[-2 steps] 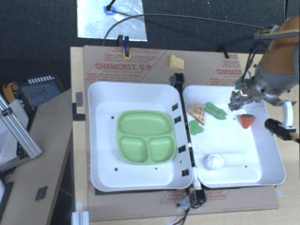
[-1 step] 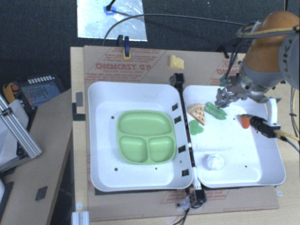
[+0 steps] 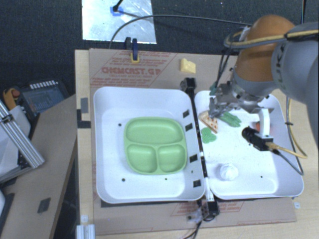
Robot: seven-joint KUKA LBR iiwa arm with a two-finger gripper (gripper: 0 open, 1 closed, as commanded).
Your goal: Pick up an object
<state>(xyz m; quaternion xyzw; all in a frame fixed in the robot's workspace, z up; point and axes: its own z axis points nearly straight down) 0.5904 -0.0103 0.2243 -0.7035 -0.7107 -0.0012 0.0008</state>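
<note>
My gripper hangs low over the back left of the right bin. Right under its tip lies a tan toy pizza slice with red spots, touching or nearly touching it. A green leafy piece lies just to the right of the slice. Another green piece rests in front of it. A white crumpled ball sits near the bin's front. A small orange-red thing peeks out beside the wrist bracket, mostly hidden.
The left bin holds a green divided plate. A yellow block lies on the board behind the bins. A black clip row runs along the wall between the bins.
</note>
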